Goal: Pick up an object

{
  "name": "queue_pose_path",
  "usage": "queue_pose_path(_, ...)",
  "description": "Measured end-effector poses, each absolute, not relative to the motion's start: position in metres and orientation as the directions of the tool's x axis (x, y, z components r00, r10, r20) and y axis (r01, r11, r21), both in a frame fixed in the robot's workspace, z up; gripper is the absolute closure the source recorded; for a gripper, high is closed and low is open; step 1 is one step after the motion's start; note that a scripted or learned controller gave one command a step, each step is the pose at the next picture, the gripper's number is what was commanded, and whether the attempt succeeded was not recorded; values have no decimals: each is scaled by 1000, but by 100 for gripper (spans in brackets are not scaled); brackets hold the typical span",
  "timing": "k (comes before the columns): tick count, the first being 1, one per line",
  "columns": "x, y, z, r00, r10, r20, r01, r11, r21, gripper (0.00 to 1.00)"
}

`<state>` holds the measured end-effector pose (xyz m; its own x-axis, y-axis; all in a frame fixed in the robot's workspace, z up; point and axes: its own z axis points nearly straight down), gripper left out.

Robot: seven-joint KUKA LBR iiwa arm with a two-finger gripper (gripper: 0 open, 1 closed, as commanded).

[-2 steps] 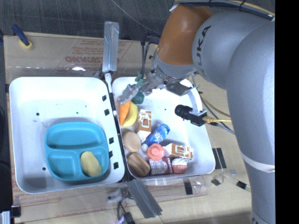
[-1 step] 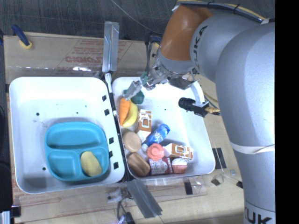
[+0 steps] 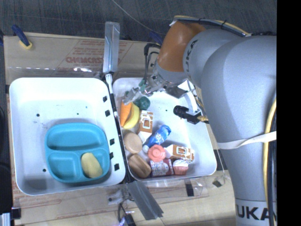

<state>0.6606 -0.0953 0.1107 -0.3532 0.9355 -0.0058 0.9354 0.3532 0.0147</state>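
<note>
The gripper (image 3: 143, 89) hung above the right bin's (image 3: 207, 149) far corner; a dark green object (image 3: 143, 102) lay directly beneath

White bins (image 3: 28, 98) hold a turquoise tray (image 3: 66, 145) with a yellow potato (image 3: 91, 165) (left bin), an orange carrot (image 3: 125, 113), yellow banana (image 3: 133, 117) and blue bottle (image 3: 158, 136).

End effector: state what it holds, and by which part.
Cannot be told. The end effector is low in the right bin, just above a dark green object; no grip shows.
</note>
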Motion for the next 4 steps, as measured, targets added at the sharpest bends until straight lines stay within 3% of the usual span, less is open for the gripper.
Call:
queue_pose_path(1, 659, -98, 106, -435, 900, -9, 900, 435, 21, 0)
queue_pose_path(2, 661, -96, 118, -440, 898, -10, 898, 440, 23, 100)
queue_pose_path(3, 660, -96, 116, -440, 898, -9, 898, 440, 21, 0)
queue_pose_path(4, 658, -88, 196, -570, 822, -5, 822, 570, 5, 0)
